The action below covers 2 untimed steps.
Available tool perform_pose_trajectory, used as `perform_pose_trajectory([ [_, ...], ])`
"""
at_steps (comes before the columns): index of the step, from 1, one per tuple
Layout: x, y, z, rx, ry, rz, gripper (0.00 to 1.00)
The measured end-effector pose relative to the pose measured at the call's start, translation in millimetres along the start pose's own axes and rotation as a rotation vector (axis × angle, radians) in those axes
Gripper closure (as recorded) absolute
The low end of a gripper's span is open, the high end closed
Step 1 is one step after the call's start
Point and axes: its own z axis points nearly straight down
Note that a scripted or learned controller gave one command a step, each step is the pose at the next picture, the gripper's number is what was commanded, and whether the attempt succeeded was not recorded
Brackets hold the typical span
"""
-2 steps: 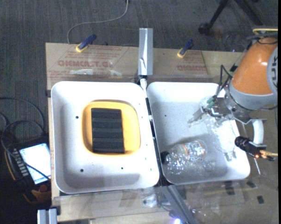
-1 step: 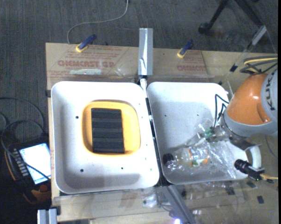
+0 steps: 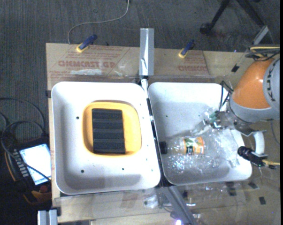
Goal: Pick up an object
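You have the gripper (image 3: 215,118) low in the right bin (image 3: 179,95), at the frame's right, but you cannot tell its state. The small bottle (image 3: 194,146) lies on its side just left and below, amid crinkled clear plastic wrap (image 3: 221,144). Likely risk: it snags the wrap, or the bottle rolls away.

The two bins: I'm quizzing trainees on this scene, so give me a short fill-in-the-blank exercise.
1. The yellow tray with black foam lies in the ____ bin.
2. The small bottle lies in the ____ bin.
3. The arm's band is ____.

Missing words: left; right; orange
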Motion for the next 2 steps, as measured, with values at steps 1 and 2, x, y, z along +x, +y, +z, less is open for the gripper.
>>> perform_pose_trajectory([
  [1, 32, -14, 21, -0.024, -0.021, -0.154, 0.00],
  [2, -20, 25, 24, -0.016, -0.007, 0.012, 0.00],
])
